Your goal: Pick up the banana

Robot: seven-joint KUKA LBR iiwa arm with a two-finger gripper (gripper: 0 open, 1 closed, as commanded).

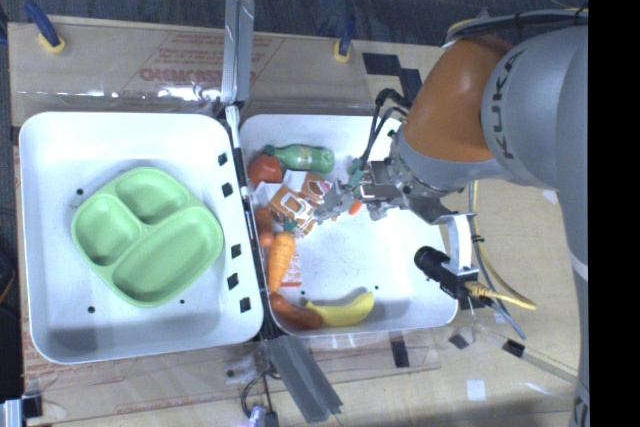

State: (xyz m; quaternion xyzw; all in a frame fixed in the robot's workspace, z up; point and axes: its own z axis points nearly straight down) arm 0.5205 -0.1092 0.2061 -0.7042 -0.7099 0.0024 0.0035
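Banana [343, 308] lies in the right bin [430, 250], against its near wall toward the near left corner, curved, with its ends turned up toward the bin's middle. Touching its left end is a reddish-brown piece [293, 313], and a carrot [282, 258] stands lengthwise just above that, along the bin's left wall. Farther up the same side sit a red tomato-like piece [265, 168], a green bottle [300, 157] lying on its side near the far wall, and a small orange-and-white carton [292, 205] among other bits. The arm [520, 110] reaches in from the right with its orange band [455, 105] over the bin's far right corner, and the hand [350, 198] hangs low beside the carton pile, well apart from the banana; whether it is spread or pressed together I cannot tell, since the clutter blurs it. The left bin [45, 245] holds a green divided plate [147, 235] with three compartments. Both bins rest on the table [300, 65].
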